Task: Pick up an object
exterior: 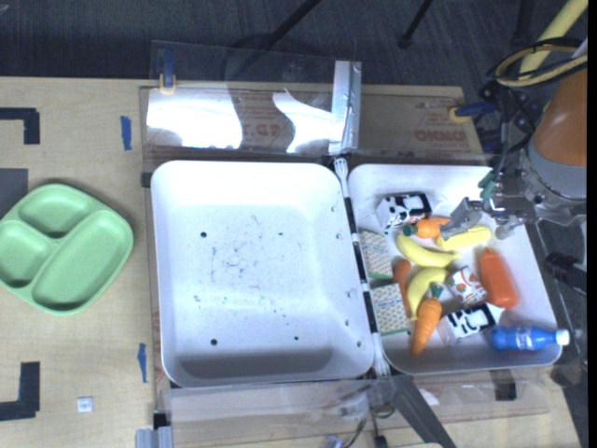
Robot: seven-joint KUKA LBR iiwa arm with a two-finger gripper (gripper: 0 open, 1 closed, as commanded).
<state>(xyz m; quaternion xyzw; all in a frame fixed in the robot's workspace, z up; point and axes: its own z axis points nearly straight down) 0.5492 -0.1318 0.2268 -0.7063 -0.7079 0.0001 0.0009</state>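
Jaws hung low over the far right part of the right bin [541, 250], at the end of the grey arm [522, 194] reaching in from the right edge of the surface [75, 362]. From this slanted angle I could not tell whether they were open or closed, and nothing could be seen gripped between them. They stood just above a banana [466, 238], probably because it lay on top of the heap and was the easiest thing to take.

Everything loose was heaped in that one bin, so any pick had to come from there. The pieces touched and overlapped, which could make a clean grip awkward.

Counted:
- two white bins, the left bin [187, 194] showing only its bare floor
- two bananas for certain, the second [422, 283] nearer the middle
- two carrots, one long [426, 323] and one short [430, 228]
- one red sausage-like piece [498, 279]
- one blue bottle [522, 340] on its side along the near wall
- two black-and-white patterned items [407, 209] and [471, 320]
- two patterned cloths [378, 255] against the wall between the bins

One green divided plate [61, 245] sat by the left edge of the surface, well apart from the bins.
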